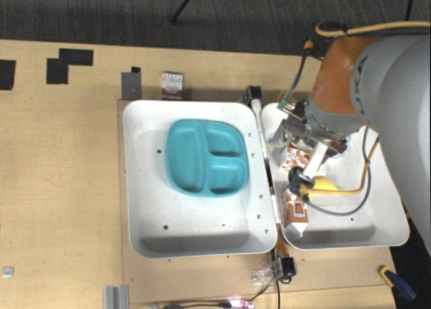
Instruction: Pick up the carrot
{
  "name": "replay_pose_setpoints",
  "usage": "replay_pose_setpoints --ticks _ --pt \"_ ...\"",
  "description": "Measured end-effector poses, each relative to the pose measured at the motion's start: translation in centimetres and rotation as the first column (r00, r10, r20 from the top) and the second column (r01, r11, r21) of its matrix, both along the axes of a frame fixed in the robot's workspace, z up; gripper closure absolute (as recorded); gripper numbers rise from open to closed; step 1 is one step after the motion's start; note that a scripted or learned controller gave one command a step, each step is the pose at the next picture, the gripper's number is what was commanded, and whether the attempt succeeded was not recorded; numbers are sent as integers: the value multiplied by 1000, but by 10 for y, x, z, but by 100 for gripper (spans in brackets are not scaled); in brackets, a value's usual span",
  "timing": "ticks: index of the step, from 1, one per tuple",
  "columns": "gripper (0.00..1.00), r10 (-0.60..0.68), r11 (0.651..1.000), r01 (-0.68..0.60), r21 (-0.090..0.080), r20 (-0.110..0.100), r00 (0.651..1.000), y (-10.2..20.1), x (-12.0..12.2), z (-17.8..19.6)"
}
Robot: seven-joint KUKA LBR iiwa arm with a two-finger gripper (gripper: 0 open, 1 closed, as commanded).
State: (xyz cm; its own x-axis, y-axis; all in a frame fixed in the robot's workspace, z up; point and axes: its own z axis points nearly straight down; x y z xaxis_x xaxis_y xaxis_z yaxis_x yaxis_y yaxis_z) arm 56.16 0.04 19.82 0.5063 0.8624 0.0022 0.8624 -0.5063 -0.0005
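My gripper (288,143) hangs low over the left part of the right bin (377,230), under the grey wrist with its orange band. Just below it, against the bin's left wall, an orange and white patterned thing (291,160) pokes out, partly covered by the gripper. A second orange-brown piece with white patches (295,209) lies nearer the front along the same wall. Which of these is the carrot I cannot make out. Nothing is visibly held.
The left bin (145,233) holds a teal divided plate (205,157). A yellow object (326,184) lies in the middle of the right bin. The ridge between the bins (268,173) runs close to the gripper's left side. The arm covers the right bin's back.
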Motion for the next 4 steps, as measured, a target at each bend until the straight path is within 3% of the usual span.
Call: replay_pose_setpoints --ticks 1,2,3,4 --pt "100 11 1000 -11 1 2 1000 1 2 11" --pt "100 -52 999 52 -4 10 999 -62 -41 98" --pt "100 165 986 -164 -8 7 986 -141 -73 156" --pt "100 275 962 -275 0 -1 962 -74 -73 72"
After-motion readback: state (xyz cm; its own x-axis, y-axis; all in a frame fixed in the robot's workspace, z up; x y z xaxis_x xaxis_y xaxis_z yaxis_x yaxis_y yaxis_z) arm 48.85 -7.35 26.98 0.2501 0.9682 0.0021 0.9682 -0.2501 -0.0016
